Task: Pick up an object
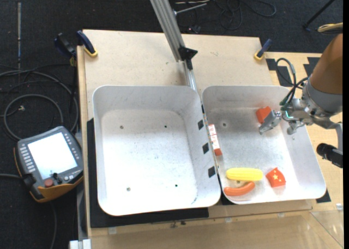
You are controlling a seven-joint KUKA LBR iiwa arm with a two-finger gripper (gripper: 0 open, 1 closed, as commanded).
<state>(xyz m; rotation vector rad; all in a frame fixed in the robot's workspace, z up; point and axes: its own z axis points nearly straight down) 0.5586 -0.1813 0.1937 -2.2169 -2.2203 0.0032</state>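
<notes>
My gripper (pixel 280 126) hangs over the right bin (pixel 240 101) near its right wall, open, with nothing between its fingers. An orange-red block (pixel 263 114) lies just up and left of the left fingertip (pixel 267 127), close to it but outside the gap. Near the bin's front lie a yellow corn-like piece (pixel 244 174), an orange sausage-shaped piece (pixel 240 189) and a small red block (pixel 276 177). A small red-and-white box (pixel 214 139) rests against the divider side.
The left bin (pixel 109 106) stands beside the right one, their rims meeting in the middle. A metal pole (pixel 166 16) slants down to the bench behind the bins. A teach pendant (pixel 49 161) lies on the floor at left.
</notes>
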